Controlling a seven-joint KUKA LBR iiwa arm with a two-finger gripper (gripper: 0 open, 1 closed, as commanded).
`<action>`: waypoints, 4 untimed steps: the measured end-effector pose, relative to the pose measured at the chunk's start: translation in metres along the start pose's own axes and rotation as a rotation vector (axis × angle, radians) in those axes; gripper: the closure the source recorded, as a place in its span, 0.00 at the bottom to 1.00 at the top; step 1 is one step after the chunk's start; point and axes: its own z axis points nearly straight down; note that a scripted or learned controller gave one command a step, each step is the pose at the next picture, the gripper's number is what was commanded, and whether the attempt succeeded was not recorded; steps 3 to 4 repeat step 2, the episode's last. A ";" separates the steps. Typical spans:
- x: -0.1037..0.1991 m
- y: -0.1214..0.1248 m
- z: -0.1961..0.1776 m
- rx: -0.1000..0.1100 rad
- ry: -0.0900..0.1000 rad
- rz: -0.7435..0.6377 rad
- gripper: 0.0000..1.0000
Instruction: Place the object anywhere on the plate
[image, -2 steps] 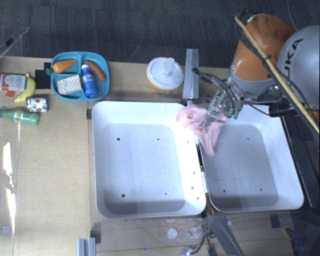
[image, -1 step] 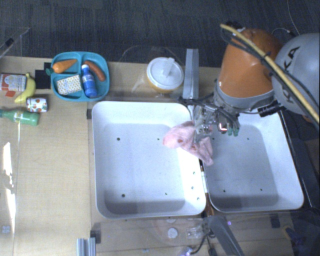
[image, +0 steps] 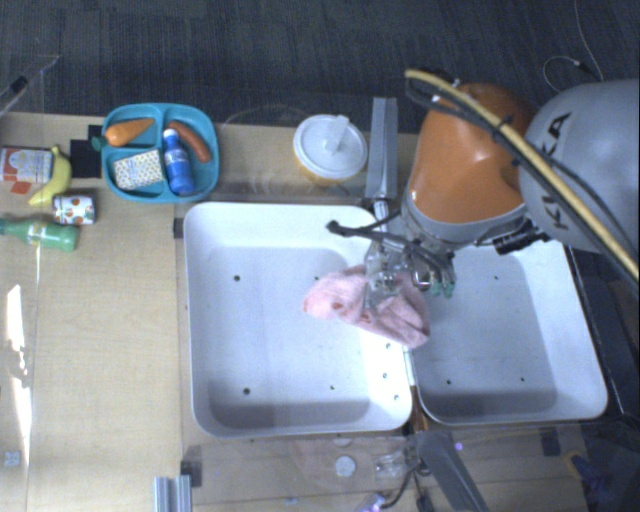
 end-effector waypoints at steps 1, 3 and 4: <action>0.033 0.038 -0.009 0.000 0.000 -0.002 1.00; 0.033 0.038 -0.009 0.000 -0.001 -0.001 0.00; 0.033 0.038 -0.009 0.000 -0.001 -0.001 0.00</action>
